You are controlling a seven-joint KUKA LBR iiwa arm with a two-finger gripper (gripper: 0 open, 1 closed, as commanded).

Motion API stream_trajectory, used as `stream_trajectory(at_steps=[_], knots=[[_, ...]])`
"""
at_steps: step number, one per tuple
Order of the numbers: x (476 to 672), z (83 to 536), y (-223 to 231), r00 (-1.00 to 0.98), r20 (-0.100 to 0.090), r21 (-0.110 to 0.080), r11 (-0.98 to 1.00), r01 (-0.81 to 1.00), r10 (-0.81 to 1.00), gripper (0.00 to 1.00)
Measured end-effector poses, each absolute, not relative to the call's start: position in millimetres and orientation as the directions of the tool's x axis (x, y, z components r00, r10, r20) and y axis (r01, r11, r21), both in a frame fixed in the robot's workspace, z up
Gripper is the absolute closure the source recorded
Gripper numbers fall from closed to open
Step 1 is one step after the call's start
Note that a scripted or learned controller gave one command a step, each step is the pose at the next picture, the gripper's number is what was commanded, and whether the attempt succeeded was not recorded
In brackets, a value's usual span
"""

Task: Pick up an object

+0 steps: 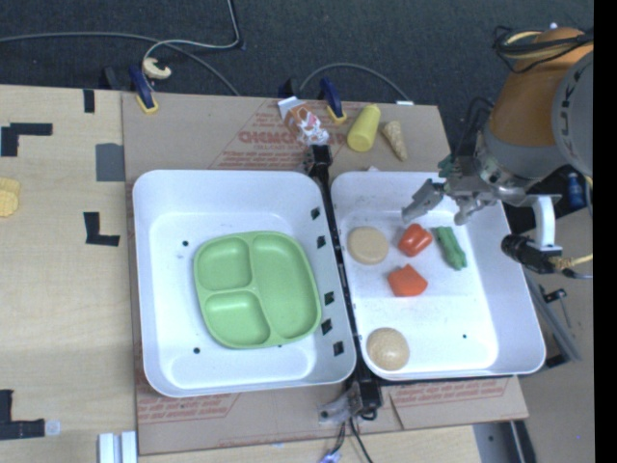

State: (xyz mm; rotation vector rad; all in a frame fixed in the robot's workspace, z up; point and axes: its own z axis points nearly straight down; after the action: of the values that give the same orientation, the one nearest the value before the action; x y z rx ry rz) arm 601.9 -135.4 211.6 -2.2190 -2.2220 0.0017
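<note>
Faintly, cardboard (260,135) lettering (red, unreadable)

Arm (540,85) cut off at the right edge; small packet (304,119) print too small to tell

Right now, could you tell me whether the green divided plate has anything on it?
Empty: all three compartments of the green divided plate show bare green.

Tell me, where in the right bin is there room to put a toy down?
The right bin has bare floor near its front right corner, past the tan bun, and along its back left edge. The middle is crowded: round cookie, two red pieces, green piece, with the gripper above.
</note>
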Motion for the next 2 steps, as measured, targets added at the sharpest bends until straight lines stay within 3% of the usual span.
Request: stream_trajectory(at_steps=[1,2], knots=[[635.3,91,-126,-0.002,-0.002,0.01,0.002,1.0,1.0,0.0],[595.3,90,-108,0.0,-0.002,0.015,0.0,1.0,1.0,0.0]])
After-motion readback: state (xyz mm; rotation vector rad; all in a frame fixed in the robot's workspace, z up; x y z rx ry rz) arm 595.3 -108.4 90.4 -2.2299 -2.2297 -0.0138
